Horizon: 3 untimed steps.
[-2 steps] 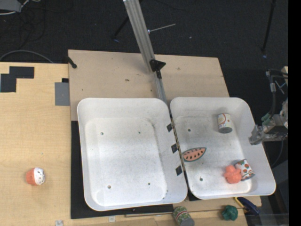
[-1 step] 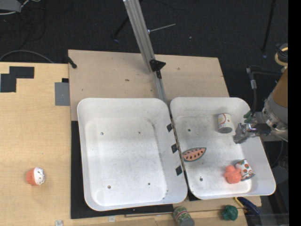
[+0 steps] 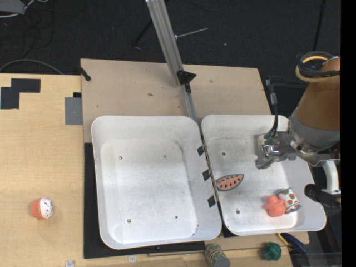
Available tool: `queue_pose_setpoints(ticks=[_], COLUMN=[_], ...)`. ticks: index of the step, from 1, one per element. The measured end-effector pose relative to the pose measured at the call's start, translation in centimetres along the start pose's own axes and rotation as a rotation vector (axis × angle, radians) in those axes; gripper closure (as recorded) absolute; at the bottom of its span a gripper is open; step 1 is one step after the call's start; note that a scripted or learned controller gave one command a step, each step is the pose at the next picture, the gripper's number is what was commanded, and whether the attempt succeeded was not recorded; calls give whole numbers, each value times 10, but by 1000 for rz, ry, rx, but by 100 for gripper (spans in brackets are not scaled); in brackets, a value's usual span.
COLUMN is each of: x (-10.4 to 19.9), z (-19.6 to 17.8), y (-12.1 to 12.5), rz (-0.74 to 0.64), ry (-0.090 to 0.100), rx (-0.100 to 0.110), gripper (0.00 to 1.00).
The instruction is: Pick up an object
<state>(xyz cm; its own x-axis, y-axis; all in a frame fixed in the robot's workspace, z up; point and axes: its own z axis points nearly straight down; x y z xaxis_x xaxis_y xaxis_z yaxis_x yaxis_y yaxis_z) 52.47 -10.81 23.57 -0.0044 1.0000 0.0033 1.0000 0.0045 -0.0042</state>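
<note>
The right bin (image 3: 261, 227) holds a watermelon-slice toy (image 3: 229, 182) near its left wall, and an orange lump (image 3: 274, 206) touching a small patterned object (image 3: 290, 200) toward its lower right corner. The left bin (image 3: 105, 132) sits just beside it. The hand (image 3: 266, 154) hovers over the right bin, above and right of the slice; whether it is clenched or released cannot be told.

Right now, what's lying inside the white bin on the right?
Inside the right bin lie a watermelon slice toy, an orange lump and a small patterned object touching it. The tool hangs above, covering a patch of floor.
</note>
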Motion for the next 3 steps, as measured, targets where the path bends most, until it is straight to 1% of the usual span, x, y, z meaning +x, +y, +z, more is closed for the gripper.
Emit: queue_pose_setpoints(ticks=[1,2,3], x=[60,108,155], z=[3,14,3], y=[8,21,35], rz=[-1,1,1], ry=[0,-1,-3], rx=[1,0,-3], gripper=[100,100,100])
